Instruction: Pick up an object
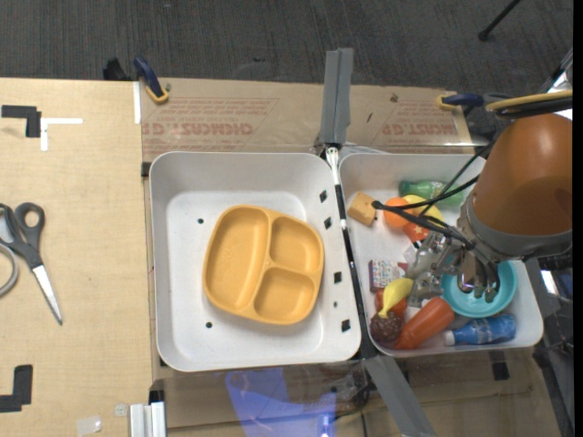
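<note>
Objects for picking crowd the right bin (533, 326) at lower right: a teal bowl (503, 291), an orange carrot (426, 322), a yellow banana (396, 293). At frame centre, the left bin (173, 271) carries a yellow divided plate (264, 264). The gripper (453, 267) hangs low beside the bowl; whether it grips anything I cannot tell. Likely the reaching step; next it must close and lift.

The grey arm (537, 189), its orange band uppermost, reaches in from the right with its gripper (451, 267) pointed down and leftward.
</note>
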`<state>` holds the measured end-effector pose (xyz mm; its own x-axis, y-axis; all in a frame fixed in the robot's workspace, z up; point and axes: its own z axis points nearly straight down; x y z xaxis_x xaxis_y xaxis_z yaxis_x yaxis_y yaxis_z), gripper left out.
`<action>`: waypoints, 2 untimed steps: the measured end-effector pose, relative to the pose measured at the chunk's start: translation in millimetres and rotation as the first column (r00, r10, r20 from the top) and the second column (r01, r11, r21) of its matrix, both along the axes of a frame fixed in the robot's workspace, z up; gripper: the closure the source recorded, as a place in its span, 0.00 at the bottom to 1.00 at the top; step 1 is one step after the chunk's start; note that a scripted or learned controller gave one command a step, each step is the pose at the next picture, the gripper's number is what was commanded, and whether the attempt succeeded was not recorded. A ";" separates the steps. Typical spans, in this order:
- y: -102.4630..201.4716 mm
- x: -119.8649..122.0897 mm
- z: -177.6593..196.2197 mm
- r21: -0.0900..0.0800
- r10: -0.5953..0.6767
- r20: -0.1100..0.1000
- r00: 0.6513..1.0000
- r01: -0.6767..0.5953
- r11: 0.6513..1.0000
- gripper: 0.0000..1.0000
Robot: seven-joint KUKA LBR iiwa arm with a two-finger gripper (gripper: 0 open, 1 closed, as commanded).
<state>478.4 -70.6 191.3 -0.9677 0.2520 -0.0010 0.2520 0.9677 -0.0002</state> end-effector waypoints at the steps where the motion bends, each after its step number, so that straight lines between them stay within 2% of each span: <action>1: -58.4 8.2 -51.7 0.000 0.141 0.001 0.990 -0.141 0.990 1.00; 2: -20.9 2.1 -82.1 -0.002 0.139 0.008 0.990 -0.139 0.990 1.00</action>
